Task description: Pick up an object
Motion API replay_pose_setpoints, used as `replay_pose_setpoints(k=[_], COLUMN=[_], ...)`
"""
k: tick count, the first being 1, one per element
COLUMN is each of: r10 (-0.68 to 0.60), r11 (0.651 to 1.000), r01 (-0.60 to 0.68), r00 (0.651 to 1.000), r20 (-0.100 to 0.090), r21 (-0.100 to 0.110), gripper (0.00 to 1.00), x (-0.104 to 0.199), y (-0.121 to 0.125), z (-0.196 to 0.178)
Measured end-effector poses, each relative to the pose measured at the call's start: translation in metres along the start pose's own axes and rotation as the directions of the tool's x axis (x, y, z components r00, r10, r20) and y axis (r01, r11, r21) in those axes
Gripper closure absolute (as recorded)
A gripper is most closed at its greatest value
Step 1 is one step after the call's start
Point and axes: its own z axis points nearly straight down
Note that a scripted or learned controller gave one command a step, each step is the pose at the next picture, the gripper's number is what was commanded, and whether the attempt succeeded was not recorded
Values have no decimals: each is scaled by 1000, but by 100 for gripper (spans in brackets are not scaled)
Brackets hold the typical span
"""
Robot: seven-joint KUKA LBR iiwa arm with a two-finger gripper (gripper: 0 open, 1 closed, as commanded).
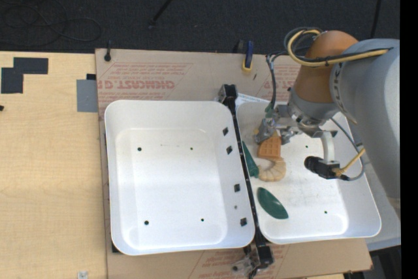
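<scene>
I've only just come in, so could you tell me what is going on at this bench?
A grey KUKA arm reaches in from the right over the right-hand bin, trying to pick up an object. Its gripper sits low at the bin's left side, right above an orange waffle-like piece. A pale curved piece lies just below that, and a dark green leaf-shaped piece further down. Whether anything is actually gripped cannot be told. The left-hand bin sits beside it.

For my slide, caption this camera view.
Gripper poised above tan waffle-textured piece in right white bin, beside green leaf-shaped object.
</scene>
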Motion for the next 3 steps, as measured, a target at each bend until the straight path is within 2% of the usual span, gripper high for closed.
replay_pose_setpoints(k=[1,2,3], r10=[-9,-4,-5], r11=[1000,1000,1000], r01=[9,4,5], r00=[1000,1000,1000], r20=[-2,0,0], r21=[-11,-2,-18], gripper=[100,100,100], x=[77,95,114], y=[-1,3,4], z=[-97,-90,-266])
